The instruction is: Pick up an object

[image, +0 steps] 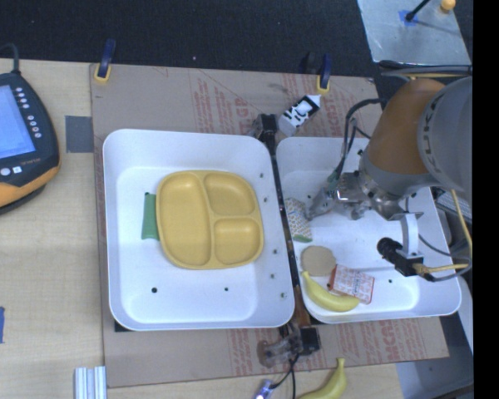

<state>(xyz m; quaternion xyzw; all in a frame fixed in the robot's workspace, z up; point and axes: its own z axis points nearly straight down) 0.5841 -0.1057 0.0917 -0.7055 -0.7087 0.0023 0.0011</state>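
Note:
My gripper hangs low in the right bin, near its back left part, under the grey wrist and orange band. A patterned packet lies just left of it against the bin's left wall. In front of it lie a tan round disc, a yellow banana and a red and white packet. The arm's body hides the bin floor directly beneath the gripper. I see nothing lifted off the bin floor.
The left bin holds a yellow divided plate with a green strip at its left edge. A second banana lies off the bins at the front. A teach pendant sits far left. A black and white object lies behind the bins.

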